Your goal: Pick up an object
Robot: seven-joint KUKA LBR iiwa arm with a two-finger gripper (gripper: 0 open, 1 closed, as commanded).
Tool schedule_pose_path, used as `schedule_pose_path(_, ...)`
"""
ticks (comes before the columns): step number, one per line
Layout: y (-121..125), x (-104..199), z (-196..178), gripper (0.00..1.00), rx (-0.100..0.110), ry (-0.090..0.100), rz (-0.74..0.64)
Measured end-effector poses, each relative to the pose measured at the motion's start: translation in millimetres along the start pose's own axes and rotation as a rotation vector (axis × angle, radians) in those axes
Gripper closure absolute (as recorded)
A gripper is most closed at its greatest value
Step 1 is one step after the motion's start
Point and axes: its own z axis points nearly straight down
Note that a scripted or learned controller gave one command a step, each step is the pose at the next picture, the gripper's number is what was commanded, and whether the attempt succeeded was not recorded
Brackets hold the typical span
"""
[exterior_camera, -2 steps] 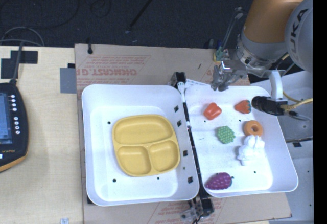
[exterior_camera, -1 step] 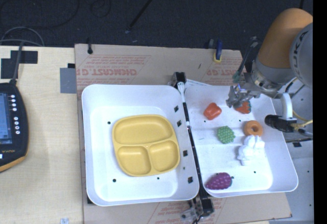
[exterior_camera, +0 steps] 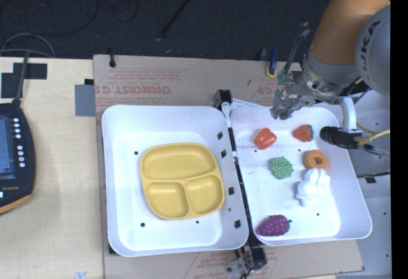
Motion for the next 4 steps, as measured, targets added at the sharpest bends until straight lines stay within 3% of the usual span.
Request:
schedule_pose_path(1,-22.0,-49.4,66.2,1.0,0.013,-0.001,0.008)
schedule_pose_path(2,0.1,18.1,-7.9,1.0,-0.003,0.001,-0.002)
schedule_pose_path(3,-56.8,89.9,-47.5,1.0,0.004,0.0,-0.001)
schedule_pose_path(4,-57.3,187.9,-61.7,1.0,0.005,0.003,-0.006)
